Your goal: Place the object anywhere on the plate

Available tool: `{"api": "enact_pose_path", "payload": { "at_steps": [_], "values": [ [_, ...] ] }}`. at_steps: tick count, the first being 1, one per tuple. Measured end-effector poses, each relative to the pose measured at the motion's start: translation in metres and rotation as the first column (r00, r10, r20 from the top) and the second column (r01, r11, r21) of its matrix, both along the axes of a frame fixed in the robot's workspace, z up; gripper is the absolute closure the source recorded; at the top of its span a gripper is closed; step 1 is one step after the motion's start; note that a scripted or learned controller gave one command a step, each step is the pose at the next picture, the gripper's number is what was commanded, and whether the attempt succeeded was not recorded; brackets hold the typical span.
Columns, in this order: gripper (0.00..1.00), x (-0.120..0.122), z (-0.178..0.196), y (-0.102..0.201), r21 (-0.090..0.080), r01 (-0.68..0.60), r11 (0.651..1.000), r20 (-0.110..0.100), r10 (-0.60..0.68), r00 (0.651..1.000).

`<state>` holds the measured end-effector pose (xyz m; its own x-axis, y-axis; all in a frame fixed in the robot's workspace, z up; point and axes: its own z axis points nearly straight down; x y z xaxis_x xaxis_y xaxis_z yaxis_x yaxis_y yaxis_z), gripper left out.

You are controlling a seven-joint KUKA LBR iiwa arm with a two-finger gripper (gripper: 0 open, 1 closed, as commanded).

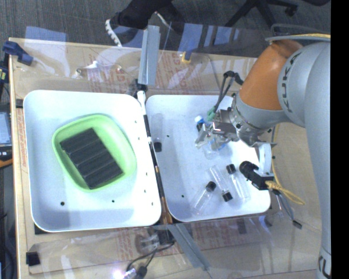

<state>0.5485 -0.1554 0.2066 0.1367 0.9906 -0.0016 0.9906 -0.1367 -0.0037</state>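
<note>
A green plate (123, 150) lies in the left bin (41, 208), with a dark ribbed slab (93, 157) resting on it. In the right bin (177, 173), three clear vials with black caps lie near the front: one (201, 199), a second (220, 183) and a third (237, 185). My gripper (212, 133) is low over the right bin's back half, behind those vials. A small blue-green piece (202, 121) shows at its left side, and something clear and blurred (213, 150) lies just below it. Whether anything is between the fingers is hidden.
A small black piece (157, 146) sits by the wall between the two bins. A grey metal bar (148, 56) stands behind the bins. The arm's grey and orange body (279, 80) covers the right bin's back right corner.
</note>
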Motion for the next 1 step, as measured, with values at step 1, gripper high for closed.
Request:
{"api": "enact_pose_path", "payload": {
  "at_steps": [1],
  "values": [
    [0.0,0.0,0.0,-0.0001,0.0,0.0,1.0,0.0,0.0,1.0]
  ]
}}
